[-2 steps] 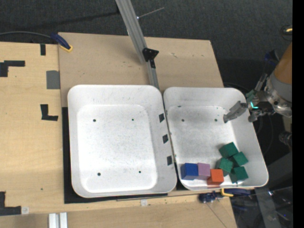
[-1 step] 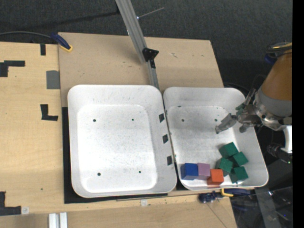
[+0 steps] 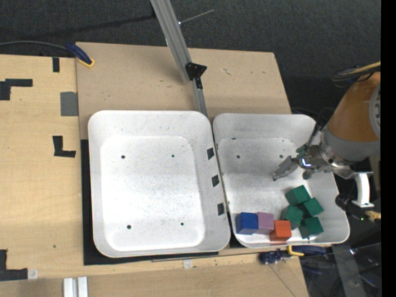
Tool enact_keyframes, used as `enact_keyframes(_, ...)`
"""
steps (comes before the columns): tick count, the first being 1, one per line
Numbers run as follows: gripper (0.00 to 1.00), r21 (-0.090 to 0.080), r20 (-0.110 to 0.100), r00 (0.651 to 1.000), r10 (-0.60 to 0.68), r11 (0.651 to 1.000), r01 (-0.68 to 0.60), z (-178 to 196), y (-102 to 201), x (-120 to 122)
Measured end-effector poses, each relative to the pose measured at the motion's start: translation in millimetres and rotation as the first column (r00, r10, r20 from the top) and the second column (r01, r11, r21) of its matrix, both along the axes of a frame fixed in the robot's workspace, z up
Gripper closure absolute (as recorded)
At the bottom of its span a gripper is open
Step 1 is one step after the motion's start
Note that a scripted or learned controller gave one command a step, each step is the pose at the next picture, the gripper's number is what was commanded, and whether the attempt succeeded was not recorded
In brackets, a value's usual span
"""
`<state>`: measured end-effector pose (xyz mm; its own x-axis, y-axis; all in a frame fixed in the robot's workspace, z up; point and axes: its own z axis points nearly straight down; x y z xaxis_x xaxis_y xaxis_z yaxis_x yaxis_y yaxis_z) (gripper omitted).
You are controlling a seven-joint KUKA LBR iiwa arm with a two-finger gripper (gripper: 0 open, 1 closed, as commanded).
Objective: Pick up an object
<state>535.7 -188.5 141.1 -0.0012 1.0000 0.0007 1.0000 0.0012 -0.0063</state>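
Observation:
In the camera view the right bin [image 3: 260, 121] holds several blocks along its near edge. A blue cube [image 3: 247, 221], a purple cube [image 3: 265, 221] and an orange cube [image 3: 282, 229] sit in a row. Several green blocks [image 3: 303, 210] are piled just right of them. My gripper [image 3: 292, 173] hangs over the right side of this bin, slightly above and behind the topmost green block [image 3: 299, 195]. Its fingers stand apart, open, with nothing between them. The grey and orange arm [image 3: 356, 119] reaches in from the right.
The left bin [image 3: 96, 135] lies beside the right one, with a shared ridge between them. A slanted metal bar [image 3: 176, 33] crosses the bench behind the bins. A blue and yellow tool [image 3: 80, 53] lies at the far left of the bench.

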Motion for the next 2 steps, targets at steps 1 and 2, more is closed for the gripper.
enact_keyframes(1, 0.00, -0.002, 0.003, 1.000, 0.000, 1.000, 0.000, -51.5, 0.6, -0.7)
enact_keyframes(2, 1.00, 0.000, 0.003, 1.000, 0.000, 1.000, 0.000, -40.0, 1.4, -0.4)
